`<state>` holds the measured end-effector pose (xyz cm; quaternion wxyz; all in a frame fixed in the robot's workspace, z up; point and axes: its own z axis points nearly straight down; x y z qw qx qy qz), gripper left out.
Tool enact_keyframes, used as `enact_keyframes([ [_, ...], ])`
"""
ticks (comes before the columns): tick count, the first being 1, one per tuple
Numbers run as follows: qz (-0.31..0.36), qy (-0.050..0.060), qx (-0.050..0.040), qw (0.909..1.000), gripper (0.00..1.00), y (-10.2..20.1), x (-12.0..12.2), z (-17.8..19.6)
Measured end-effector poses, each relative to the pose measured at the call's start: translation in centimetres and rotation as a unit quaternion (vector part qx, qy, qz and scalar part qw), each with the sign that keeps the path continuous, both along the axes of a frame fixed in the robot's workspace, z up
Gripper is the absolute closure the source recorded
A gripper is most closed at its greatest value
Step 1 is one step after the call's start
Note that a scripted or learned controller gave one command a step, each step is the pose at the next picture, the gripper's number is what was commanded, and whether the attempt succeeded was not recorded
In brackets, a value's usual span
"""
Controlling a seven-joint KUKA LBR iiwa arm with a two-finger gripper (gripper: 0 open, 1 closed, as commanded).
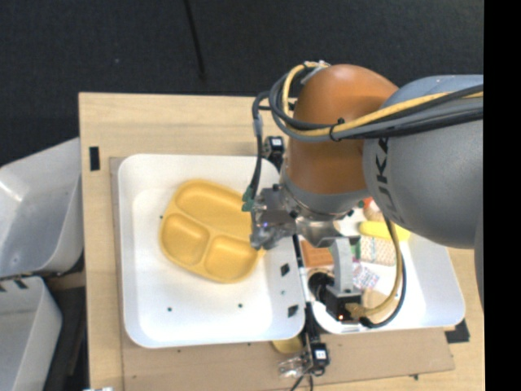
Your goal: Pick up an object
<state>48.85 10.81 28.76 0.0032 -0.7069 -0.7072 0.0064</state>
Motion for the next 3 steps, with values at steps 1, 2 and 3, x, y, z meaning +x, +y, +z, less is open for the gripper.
enact_keyframes([
  [1, 0.005, -0.013, 0.0048, 0.9999, 1.00, 9.1, 0.3, 13.4],
  [2, 0.003, -0.014, 0.0053, 0.9999, 1.00, 11.5, 0.2, 27.1],
  [3, -0.004, 0.001, -0.0020, 1.0000, 1.00, 4.4, 0.1, 13.9],
])
